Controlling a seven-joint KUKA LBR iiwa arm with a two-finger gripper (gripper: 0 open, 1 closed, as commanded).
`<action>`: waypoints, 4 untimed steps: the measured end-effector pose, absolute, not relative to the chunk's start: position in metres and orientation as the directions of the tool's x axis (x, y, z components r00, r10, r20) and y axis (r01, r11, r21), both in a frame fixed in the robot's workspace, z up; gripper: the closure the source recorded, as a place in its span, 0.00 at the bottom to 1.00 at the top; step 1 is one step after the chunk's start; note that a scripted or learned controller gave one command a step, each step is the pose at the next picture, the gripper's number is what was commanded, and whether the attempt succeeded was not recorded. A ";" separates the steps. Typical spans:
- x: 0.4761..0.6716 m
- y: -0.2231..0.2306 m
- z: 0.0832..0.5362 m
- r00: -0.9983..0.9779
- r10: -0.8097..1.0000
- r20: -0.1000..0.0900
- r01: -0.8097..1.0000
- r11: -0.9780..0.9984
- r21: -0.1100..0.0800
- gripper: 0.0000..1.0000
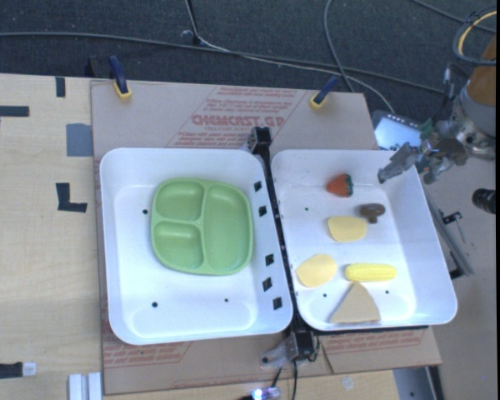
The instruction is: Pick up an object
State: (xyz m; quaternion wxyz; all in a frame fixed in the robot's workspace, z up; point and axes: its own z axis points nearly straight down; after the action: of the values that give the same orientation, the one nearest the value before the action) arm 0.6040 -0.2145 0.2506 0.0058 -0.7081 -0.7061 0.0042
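Observation:
The right bin (429,248) holds several toy foods: a red strawberry (340,185), a brown mushroom (372,212), a pale yellow slice (347,228), a yellow round piece (317,270), a corn cob (370,272) and a tan wedge (355,307). My gripper (407,172) hangs over the bin's far right corner, to the right of the strawberry and above the mushroom. Its two fingers stand apart, open, with nothing between them.
The left bin (117,248) carries a green divided plate (203,226). A black divider (271,223) runs between the two bins. Cables lie across the dark floor behind the bench, and two yellow-blue clamps (119,80) hold the cardboard sheet.

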 end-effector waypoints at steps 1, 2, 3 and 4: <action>0.606 -0.214 0.259 -0.001 1.000 -0.001 1.000 0.001 -0.001 0.00; 0.614 -0.216 0.211 -0.002 1.000 -0.002 1.000 0.002 -0.004 0.00; 0.616 -0.217 0.167 -0.001 1.000 -0.001 1.000 0.001 -0.005 0.00; 0.625 -0.215 0.114 -0.003 1.000 -0.001 1.000 0.003 -0.005 0.00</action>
State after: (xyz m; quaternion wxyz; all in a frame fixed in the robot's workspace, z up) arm 0.6250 -0.2149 0.1139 0.0015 -0.7061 -0.7081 0.0022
